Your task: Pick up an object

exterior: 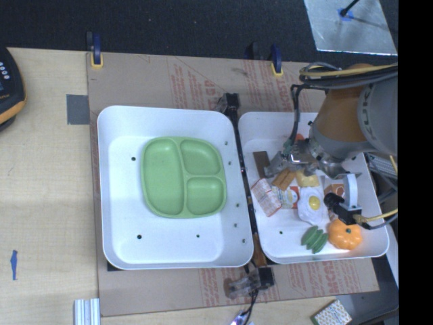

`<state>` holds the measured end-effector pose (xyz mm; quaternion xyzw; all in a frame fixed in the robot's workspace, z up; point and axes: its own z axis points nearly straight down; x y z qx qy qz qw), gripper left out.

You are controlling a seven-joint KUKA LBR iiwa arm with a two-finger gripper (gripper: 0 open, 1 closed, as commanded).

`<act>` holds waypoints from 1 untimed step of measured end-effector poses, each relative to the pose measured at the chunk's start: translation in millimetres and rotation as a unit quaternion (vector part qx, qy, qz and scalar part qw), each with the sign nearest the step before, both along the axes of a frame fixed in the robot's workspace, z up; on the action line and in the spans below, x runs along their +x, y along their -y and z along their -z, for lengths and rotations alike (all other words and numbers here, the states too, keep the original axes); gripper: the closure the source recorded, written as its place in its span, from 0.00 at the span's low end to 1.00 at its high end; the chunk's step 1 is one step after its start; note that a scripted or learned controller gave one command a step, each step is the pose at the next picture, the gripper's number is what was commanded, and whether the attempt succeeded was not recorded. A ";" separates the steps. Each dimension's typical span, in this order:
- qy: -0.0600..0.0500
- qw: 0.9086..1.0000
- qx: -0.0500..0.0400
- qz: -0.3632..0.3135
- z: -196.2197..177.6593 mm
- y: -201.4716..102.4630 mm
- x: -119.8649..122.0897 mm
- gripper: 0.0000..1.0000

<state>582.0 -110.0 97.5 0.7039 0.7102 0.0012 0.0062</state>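
Note:
The right bin [270, 246] holds a pile of toy foods. Among them are a white and red packet [266, 196], a fried egg [312, 205], an orange pumpkin [346, 235], a green pea pod [313, 239], a brown piece [284, 179] and a yellow piece [308, 179]. My gripper [283, 164] hangs low over the upper left of this pile, right by the brown piece. The wrist hides what lies under it. I see nothing lifted clear of the bin.
The left bin [122, 242] holds a green divided plate [183, 177]. A raised divider [242, 181] runs between the two bins. The grey and orange arm [348, 117] covers the right bin's far right part. Cables [369, 212] trail along that bin's right edge.

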 end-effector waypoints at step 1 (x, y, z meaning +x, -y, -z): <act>0.002 1.000 -0.002 0.001 -12.4 5.2 2.9 1.00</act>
